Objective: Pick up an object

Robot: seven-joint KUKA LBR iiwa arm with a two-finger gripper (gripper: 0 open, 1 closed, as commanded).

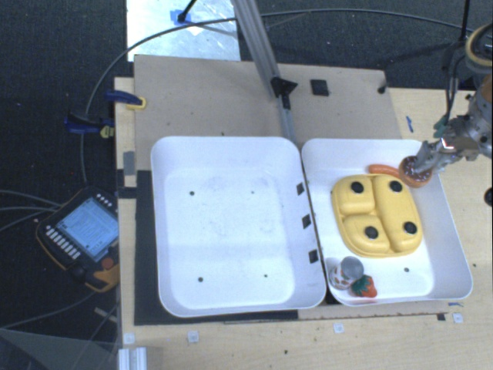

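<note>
Yellow moulded plastic block [377,216], four rounded lobes each with a dark dot, lying flat in the middle of the right-hand bin, tilted a little against the bin's sides.

Listing from the left:

Handheld control pendant [81,236], black and orange with a lit blue screen, on the dark floor beside the counter [231,99], cables running from it.

Blue and yellow spring clamps [115,110], gripping the counter's left edge.

Left shallow white plastic bin [227,222], square with rounded corners, a few small dark dots on its floor.

Grey metal pole [258,41], slanting down from the top of the view to a black bracket just above the seam between the bins.

Right shallow white plastic bin [443,241], touching the left bin along their shared edge.

Small cluster of oddments [353,276] in the right bin's near-left corner: a grey round piece, with something red and green beside it (too small to tell further).

Orange curved strip [383,170], at the right bin's far side, just behind the yellow block.

Tool [420,172], grey, reaching in from the right and down at the bin's far-right part, its tip at the orange strip's end and near the block's corner. Whether it is spread or pressed together: cannot tell.
</note>
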